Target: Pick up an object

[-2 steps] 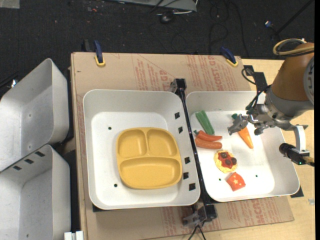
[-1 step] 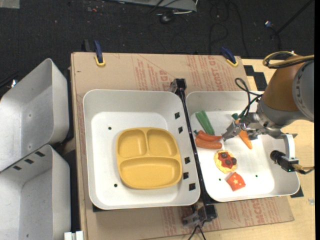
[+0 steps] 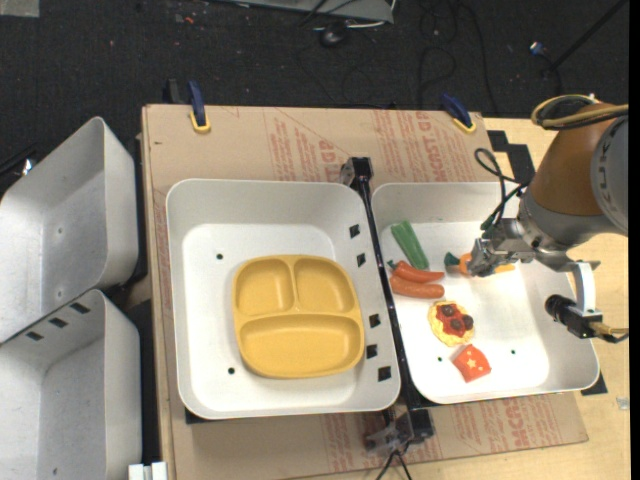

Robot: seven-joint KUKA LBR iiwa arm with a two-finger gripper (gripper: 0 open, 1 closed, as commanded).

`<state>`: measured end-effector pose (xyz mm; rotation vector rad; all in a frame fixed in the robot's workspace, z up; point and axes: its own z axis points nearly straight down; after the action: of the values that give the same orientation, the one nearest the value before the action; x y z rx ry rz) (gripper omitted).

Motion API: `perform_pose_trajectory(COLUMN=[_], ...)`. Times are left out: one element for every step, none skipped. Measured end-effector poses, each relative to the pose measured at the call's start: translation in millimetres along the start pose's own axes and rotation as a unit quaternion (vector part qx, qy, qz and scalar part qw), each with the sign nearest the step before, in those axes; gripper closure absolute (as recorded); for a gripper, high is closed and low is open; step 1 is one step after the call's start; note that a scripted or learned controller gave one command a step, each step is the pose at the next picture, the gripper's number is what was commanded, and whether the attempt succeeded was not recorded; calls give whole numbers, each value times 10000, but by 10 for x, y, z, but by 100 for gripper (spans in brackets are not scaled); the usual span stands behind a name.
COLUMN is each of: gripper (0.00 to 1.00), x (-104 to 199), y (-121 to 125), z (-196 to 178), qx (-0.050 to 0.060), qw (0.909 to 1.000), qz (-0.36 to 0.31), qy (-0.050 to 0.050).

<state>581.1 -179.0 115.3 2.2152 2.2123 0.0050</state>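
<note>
Where the right bin (image 3: 520, 368) lies, five toy foods (image 3: 418, 284) rest.

Red print on the cardboard sheet (image 3: 300, 133) under the bins — too faint and skewed to read.

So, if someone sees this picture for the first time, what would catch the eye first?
Probably the yellow divided plate, lying alone in the middle of the left bin. Next, the cluster of toy food in the right bin: a green piece, two sausages, a small pizza and a red piece. The arm's hand sits low near that bin's upper right part.
</note>
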Motion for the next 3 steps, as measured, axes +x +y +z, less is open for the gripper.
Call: perform_pose_trajectory(gripper=[100,100,100], x=[81,75,134], y=[-14,8,9], z=[-585,-1122,-1576], qx=[18,12,16], qw=[10000,10000,10000], qz=[-22,-24,-26], qy=[17,13,15])
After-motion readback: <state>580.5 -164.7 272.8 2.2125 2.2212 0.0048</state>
